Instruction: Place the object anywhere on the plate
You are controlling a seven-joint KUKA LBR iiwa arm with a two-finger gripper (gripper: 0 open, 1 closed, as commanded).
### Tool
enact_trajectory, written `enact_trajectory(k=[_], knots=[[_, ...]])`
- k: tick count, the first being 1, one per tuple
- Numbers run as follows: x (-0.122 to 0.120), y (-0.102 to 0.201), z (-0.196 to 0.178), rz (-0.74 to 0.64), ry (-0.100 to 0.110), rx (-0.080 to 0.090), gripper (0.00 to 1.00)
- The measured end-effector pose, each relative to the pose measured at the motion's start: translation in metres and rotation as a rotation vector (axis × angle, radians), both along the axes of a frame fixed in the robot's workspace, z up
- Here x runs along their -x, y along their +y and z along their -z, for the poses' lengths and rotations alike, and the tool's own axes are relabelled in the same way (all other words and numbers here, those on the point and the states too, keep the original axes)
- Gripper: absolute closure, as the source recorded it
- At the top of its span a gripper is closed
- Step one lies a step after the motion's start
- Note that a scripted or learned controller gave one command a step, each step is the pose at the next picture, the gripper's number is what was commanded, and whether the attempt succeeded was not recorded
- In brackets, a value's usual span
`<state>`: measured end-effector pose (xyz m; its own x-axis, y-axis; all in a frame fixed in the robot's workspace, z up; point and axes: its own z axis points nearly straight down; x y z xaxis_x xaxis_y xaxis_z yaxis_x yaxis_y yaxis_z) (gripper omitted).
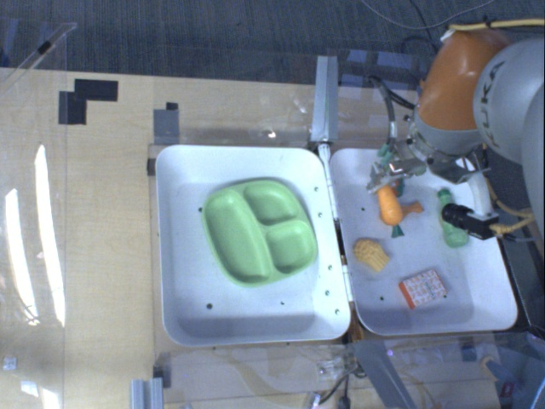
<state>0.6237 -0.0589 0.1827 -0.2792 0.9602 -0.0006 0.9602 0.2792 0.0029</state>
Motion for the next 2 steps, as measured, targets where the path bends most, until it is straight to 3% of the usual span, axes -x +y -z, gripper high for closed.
enact_trajectory(k=[1,2], knots=[[-0.016,0.092,0.000,-0.116,-0.001,0.000,1.00],[0.021,0.169,0.000,-0.129,0.001,0.000,1.00]])
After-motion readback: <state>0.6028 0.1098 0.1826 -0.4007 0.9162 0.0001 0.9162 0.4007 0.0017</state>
